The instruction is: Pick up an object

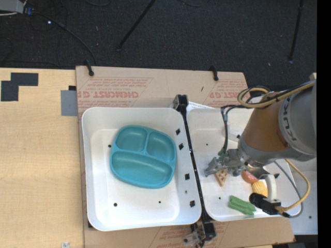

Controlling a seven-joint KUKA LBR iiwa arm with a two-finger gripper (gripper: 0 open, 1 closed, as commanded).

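The arm (279, 125) reaches in from the right over the right bin (207, 125), its orange band and grey body covering much of that bin's far right part. The gripper (220, 165) hangs low over the middle of the right bin, pointing left; whether it is spread wide or closed, I cannot tell. Just on its near side lies a small tan wedge like a pizza slice (221, 177), touching or nearly touching the gripper. To the right of that sit a pinkish-red round thing (249, 176) and a yellow piece (260, 187), close together. A green bean pod (241, 205) lies by the near wall of the right bin. The left bin (98, 200) holds a teal divided plate (143, 156), lying flat near its middle
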